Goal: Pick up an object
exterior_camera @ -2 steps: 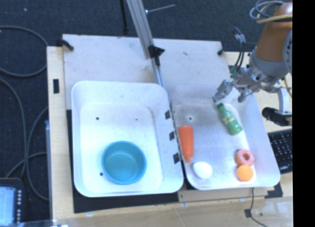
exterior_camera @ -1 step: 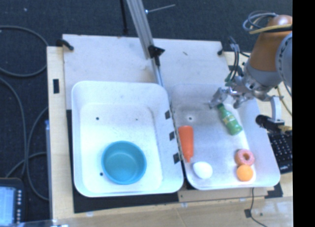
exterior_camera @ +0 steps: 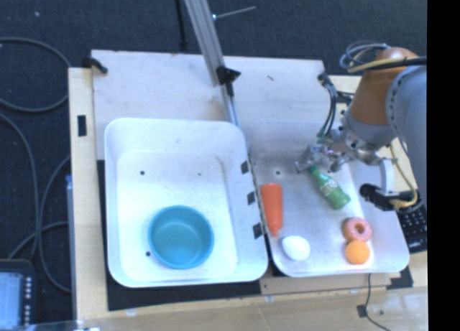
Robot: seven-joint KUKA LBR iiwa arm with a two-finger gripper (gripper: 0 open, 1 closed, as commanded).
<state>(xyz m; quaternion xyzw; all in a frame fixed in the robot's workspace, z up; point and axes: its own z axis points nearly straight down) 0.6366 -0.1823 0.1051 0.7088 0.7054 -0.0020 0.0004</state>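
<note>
Left bin (exterior_camera: pixel 126 143) holds a blue bowl (exterior_camera: pixel 180 236) near its front edge. Right bin (exterior_camera: pixel 287 143) holds an orange carrot (exterior_camera: pixel 272 206) along its left wall, a white egg (exterior_camera: pixel 295 248) by the front edge, a pink doughnut (exterior_camera: pixel 356 229) and an orange fruit (exterior_camera: pixel 357 252) in the front right corner, and a green bottle (exterior_camera: pixel 329 187) lying tilted near the middle right; its label is unreadable. Pincer (exterior_camera: pixel 316 159) sits low at the bottle's upper end, just about touching it; cannot tell whether it is apart or together. Both bins rest on the desk (exterior_camera: pixel 144 78).

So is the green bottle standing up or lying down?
Lying down: the green bottle rests lengthwise on the right bin's floor, beside the tool.
</note>
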